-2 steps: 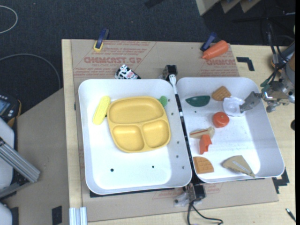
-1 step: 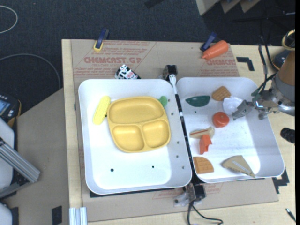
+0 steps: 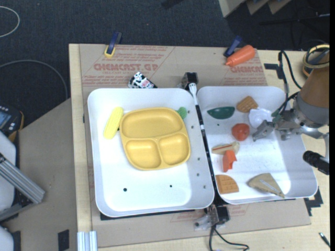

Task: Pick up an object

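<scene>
On the desk (image 3: 78, 140) lay two shallow white bins side by side. Left bin (image 3: 104, 182): one yellow divided tray (image 3: 155, 136), three compartments; one yellow corn cob (image 3: 112, 122) just beside the tray's left edge; one small green item (image 3: 182, 112) at the tray's upper right corner.

Right bin (image 3: 293, 177) — toy foods, loose: dark green leaf piece (image 3: 221, 111); tan cracker (image 3: 246, 104); red tomato (image 3: 241, 131); hot dog (image 3: 224, 148) touching an orange-red piece (image 3: 229, 161); waffle (image 3: 226, 184); tan wedge (image 3: 267, 184) near the front wall; white object (image 3: 257, 117) at the claw's tip.

Claw (image 3: 263, 129): reached in from the right over the right bin, between tomato and white object (whether its fingers were open or closed could not be told). Nothing was seen gripped.

Behind the bins: orange clamp (image 3: 241, 55), yellow-blue clamp (image 3: 111, 45).
</scene>
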Available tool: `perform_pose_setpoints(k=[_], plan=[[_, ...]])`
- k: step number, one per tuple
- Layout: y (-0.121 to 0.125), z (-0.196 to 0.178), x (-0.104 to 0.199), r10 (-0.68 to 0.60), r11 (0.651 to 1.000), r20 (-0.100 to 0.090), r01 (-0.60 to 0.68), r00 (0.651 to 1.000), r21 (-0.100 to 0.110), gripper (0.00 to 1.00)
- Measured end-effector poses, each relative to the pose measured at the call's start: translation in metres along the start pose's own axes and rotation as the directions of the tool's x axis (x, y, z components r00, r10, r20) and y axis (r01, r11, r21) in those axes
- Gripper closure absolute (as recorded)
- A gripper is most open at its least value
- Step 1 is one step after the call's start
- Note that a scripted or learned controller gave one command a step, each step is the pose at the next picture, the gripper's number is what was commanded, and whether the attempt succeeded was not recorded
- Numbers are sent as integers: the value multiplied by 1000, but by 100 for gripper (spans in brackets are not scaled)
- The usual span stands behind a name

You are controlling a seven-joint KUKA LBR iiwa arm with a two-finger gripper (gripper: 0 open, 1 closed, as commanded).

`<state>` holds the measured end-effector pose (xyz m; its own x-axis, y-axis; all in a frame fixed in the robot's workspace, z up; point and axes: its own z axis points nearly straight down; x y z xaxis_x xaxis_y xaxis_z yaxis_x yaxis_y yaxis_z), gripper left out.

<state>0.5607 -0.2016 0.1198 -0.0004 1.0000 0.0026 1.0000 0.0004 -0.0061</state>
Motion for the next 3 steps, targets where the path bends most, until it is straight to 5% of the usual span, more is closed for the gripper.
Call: perform_pose_setpoints(k=[1, 2, 3], plan=[[0, 37, 1, 0, 1000, 0, 0, 1000, -1, 0], [1, 24, 0, 1, 1000, 3, -1, 1000, -7, 100], [10, -35, 5, -2, 1000, 6, 2, 1000, -15, 100]])
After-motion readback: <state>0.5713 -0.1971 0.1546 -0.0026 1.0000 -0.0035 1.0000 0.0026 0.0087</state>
